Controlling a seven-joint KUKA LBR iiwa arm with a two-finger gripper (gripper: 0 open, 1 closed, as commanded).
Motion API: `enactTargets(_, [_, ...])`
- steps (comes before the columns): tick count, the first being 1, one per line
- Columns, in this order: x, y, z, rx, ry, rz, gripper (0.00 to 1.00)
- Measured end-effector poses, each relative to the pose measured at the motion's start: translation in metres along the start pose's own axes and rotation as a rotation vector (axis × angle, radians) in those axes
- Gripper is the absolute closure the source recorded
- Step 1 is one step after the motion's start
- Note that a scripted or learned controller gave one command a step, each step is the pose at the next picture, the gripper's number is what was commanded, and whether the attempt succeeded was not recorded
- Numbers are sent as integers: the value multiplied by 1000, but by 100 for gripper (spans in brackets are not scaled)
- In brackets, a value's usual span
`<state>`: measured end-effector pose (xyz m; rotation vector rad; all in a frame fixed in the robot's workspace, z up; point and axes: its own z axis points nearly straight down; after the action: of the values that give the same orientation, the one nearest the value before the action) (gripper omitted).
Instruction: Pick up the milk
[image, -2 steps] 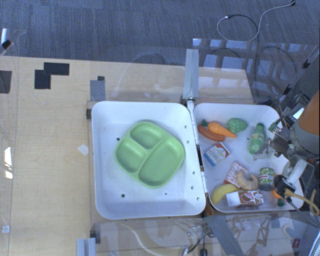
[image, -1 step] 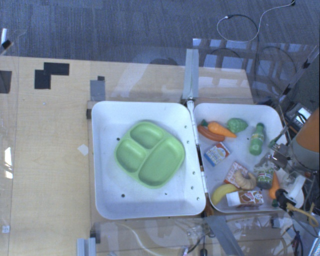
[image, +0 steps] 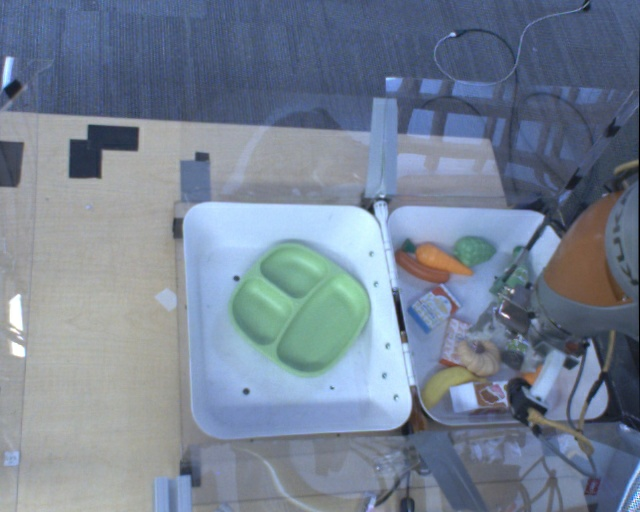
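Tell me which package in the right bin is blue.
The milk carton, just below the carrot in the view. The packet next to it is red and white; the box by the banana is brown and white.

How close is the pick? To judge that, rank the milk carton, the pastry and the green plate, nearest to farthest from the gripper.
From the gripper:
1. pastry, right bin, close by.
2. milk carton, right bin, leftward.
3. green plate, left bin.

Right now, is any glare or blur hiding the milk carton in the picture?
Camera view: the small blue-and-white milk carton shows clearly in the right white bin; the left white bin is bright, nearly washed out; faint reflections cross the wooden bench; the orange-banded arm looks soft.
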<state>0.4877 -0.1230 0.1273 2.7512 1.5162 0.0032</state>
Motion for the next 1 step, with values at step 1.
enactTargets(1, [50,96,-32,-2,-1,19,0])
